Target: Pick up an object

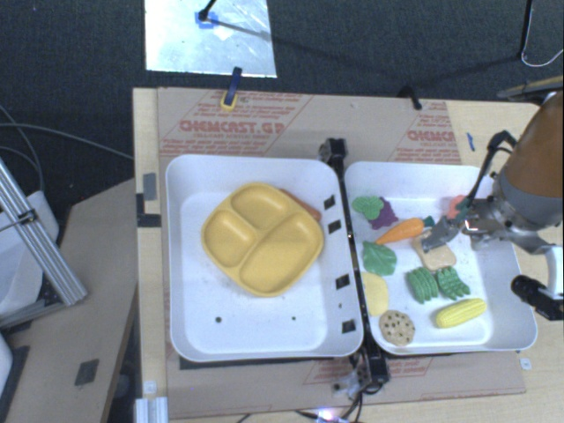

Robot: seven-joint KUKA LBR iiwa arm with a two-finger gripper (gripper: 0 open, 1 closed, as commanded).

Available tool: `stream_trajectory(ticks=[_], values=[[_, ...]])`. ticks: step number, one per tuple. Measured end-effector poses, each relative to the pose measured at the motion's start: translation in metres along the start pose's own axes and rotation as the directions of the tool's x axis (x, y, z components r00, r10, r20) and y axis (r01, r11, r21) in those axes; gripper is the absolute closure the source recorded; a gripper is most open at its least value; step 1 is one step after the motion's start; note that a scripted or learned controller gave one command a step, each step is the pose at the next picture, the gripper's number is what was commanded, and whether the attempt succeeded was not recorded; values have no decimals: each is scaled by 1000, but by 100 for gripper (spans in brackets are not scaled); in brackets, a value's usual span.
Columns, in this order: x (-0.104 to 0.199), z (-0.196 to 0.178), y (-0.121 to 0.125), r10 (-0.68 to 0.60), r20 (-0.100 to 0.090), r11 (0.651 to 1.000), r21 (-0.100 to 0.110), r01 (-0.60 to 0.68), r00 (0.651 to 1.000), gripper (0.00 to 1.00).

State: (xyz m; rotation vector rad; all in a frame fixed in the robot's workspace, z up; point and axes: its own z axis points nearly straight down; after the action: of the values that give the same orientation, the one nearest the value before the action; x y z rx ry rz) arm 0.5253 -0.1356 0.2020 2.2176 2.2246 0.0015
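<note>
On the worktop [291, 117], the left bin [189, 263] carries a yellow sectioned plate [262, 238] and plays no part in the risk. The danger sits in the right bin [507, 333], where the toy foods lie crowded: purple-and-green grapes [371, 208] at the top left, an orange carrot [401, 230] beside them, a green leaf [379, 258] below, a pale yellow piece [376, 293] and a cookie [397, 327] near the front wall, green beans [438, 283] and a corn cob [460, 312] further right.

The tool [439, 233] hangs low over a tan bread slice [438, 257], with the carrot's tip just beside it. The bread looks flat and thin — I judge that a pinch could slide over it and come up with nothing, or nudge the carrot aside instead. Packed neighbours could also be dragged along.

Whether the tool is spread or pressed together I cannot tell; its tips blur into the bread and carrot end, and nothing is plainly seen between them.
</note>
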Motion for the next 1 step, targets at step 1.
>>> stream_trajectory(ticks=[1], values=[[-22, 119, -31, 5, 8, 1000, -11, -5, 1000, 0]])
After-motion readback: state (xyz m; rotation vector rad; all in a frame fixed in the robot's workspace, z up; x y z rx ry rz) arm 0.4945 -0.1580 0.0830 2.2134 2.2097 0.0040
